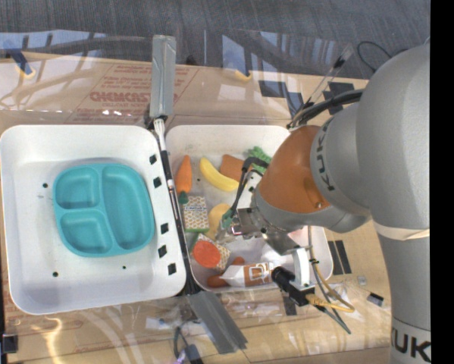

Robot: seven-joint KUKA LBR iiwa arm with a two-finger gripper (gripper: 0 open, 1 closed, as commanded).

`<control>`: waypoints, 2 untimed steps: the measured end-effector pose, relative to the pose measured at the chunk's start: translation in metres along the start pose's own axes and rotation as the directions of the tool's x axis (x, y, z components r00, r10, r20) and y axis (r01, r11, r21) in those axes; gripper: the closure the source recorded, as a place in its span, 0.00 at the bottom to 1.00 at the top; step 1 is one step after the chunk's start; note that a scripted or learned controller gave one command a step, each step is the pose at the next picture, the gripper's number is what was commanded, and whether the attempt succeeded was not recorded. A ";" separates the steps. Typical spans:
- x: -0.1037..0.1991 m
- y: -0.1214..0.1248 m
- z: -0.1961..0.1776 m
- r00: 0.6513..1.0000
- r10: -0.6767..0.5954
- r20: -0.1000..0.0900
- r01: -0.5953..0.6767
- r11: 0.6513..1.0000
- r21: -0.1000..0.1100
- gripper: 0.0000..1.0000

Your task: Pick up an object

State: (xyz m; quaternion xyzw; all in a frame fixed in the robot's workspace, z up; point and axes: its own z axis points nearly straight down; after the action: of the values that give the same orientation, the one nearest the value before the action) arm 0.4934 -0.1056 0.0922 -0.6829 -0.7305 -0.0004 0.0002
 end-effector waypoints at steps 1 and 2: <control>-0.001 0.000 0.000 1.000 0.002 0.001 -0.002 1.000 0.001 0.00; -0.002 -0.013 0.001 0.997 -0.080 -0.003 0.080 0.997 0.004 0.00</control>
State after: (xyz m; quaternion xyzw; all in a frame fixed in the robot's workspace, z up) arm 0.4803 -0.1088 0.0911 -0.6532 -0.7572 -0.0001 0.0027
